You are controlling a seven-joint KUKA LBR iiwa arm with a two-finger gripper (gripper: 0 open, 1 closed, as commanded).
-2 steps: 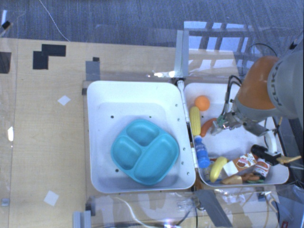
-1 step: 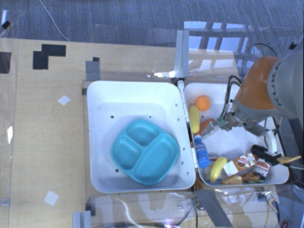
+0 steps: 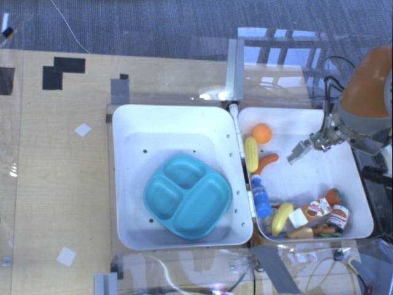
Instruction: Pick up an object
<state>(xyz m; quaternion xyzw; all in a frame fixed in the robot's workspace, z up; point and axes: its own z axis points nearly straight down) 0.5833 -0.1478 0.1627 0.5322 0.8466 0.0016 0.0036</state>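
My gripper (image 3: 299,152) hovers over right bin (image 3: 362,189), fingers slightly apart, holding nothing. Nearest targets: carrot (image 3: 267,161), corn (image 3: 251,153), orange ball (image 3: 262,133). Centre above carrot, descend straight, then close.

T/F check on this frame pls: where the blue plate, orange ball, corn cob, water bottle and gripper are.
1. The blue divided plastic plate lies in the left white bin. True.
2. The round orange ball sits on the blue plate. False: it is in the right white bin, near its far left corner.
3. The yellow corn cob lies along the right bin's left wall. True.
4. The gripper is over the left bin. False: it is over the right bin.
5. The small blue-labelled water bottle stands upright. False: it lies on its side.
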